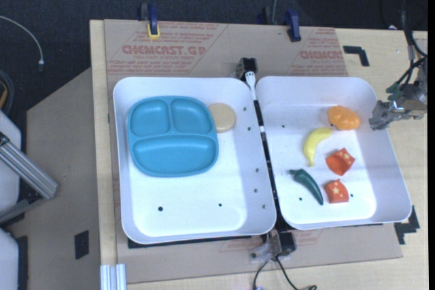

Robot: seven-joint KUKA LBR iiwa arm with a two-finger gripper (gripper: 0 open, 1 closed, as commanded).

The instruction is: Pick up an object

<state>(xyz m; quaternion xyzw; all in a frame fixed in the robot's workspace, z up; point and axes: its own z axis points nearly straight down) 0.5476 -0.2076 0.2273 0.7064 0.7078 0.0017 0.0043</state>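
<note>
One orange beside fingers

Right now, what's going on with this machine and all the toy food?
A robot arm's gripper sits at the right edge of the right bin, holding nothing. That bin has an orange, banana, green pepper and two red pieces. The left bin holds a blue divided plate and a beige disc.

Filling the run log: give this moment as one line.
gripper: at right bin rim, holding nothing seen | nearest: orange toy | left bin: blue plate
</note>
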